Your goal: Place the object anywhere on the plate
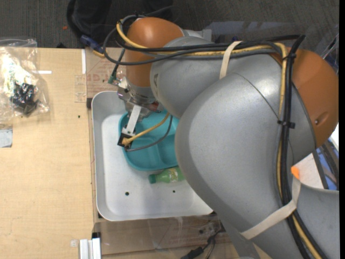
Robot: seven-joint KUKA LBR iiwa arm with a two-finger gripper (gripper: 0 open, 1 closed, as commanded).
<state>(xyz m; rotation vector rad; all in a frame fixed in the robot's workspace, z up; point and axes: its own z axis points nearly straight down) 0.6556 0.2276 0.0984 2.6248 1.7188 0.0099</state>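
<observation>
The pincer [139, 102] hung low over the far edge of the teal plate [156, 154], tucked beneath the wrist's orange band. From above, the wrist hid its tips, so whether it was wide, narrow or closed on anything could not be told. The thing that looked meant for the plate, a small green bottle [167, 175], lay on its side at the plate's near rim, apart from the pincer and plainly not carried by it. It touched or overlapped that rim, but the slant of the view left it unclear whether it rested on the plate proper or on the floor of the white bin [108, 198] just beside it. Lying flat, such a bottle would likely roll, which may explain why it sat against the raised rim. The plate itself occupied the middle and far part of the bin, leaving bare white floor on the near side. The bulk of the grey arm [242, 144] reached in from the right and covered the bin's right half, so anything lying there was hidden. On the wooden table [43, 188] to the left, well away from the bin, lay a clear plastic bag [21, 85] with small dark pieces inside; it stood in nobody's way. Only the bin's wall and the plate's rim crowded the bottle.
</observation>
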